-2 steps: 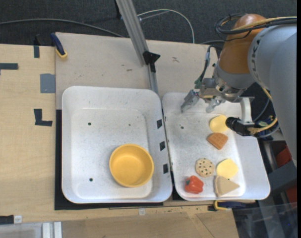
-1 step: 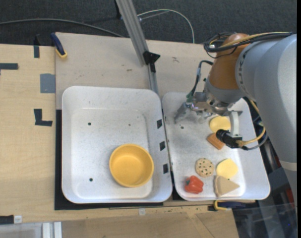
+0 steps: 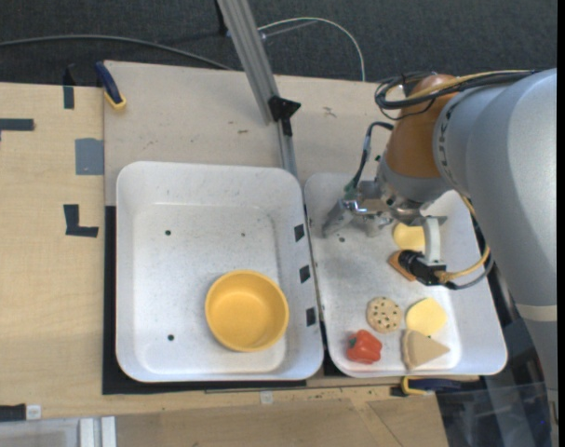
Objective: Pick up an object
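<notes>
Gripper point(image 3: 343, 214) low over the upper left of the right bin point(image 3: 338, 277), with nothing in its grasp.

We see two metal fingers point(image 3: 335, 220) pointing down-left toward the bin floor, slightly spread with nothing between them, and behind them the wrist and the arm's orange band point(image 3: 417, 142) toward the upper right of the frame. Below, in the right bin's lower part, we find a cookie point(image 3: 383, 314), a red pepper point(image 3: 363, 346), a yellow round piece point(image 3: 426, 318) and a tan wedge point(image 3: 422, 349). In the left bin point(image 3: 152, 194), a yellow bowl point(image 3: 247, 310) sits at lower centre.
</notes>
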Controlling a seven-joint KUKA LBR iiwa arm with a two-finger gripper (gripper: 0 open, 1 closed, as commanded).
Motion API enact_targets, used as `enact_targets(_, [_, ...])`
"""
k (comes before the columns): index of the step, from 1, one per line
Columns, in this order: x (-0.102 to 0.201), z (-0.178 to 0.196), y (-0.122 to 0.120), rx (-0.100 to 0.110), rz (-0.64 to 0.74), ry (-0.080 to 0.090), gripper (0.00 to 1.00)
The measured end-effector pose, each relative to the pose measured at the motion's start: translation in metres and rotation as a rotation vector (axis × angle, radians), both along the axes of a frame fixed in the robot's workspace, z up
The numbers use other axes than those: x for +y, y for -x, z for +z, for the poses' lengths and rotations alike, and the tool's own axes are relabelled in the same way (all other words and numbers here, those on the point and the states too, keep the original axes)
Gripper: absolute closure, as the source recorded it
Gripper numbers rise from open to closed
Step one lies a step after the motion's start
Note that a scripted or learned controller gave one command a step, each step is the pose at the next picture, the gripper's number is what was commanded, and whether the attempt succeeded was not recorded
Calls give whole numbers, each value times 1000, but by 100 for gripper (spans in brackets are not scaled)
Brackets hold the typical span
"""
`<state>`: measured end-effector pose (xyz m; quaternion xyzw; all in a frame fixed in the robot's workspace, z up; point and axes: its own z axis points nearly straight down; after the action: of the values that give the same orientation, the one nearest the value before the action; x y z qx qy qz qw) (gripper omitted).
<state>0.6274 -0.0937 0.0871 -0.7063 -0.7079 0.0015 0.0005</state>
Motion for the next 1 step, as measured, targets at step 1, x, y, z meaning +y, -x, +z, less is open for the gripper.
enact_targets(1, [1, 11, 0, 0, 1, -1, 100])
